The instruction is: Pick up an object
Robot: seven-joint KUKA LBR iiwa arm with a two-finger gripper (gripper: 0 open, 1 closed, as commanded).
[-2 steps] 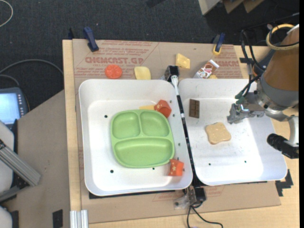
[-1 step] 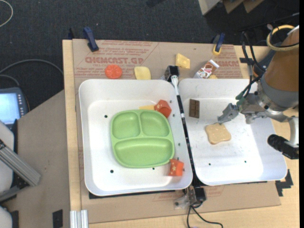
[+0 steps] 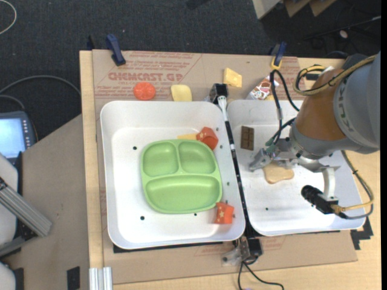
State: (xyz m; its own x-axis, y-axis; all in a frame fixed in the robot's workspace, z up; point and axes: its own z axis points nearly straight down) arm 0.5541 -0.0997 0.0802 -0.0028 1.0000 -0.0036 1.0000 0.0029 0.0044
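Grey gripper hovers at nine o'clock beside a tan flat biscuit-shaped piece in the right white bin; finger spread unclear; next, descend and close

Grey arm reaches in from right over right bin. Gripper sits low just beside tan cookie-shaped piece (touching or not, cannot tell). Brown block lies near bin's upper left. Left bin bears green divided plate; orange pieces at plate's upper right and lower right.
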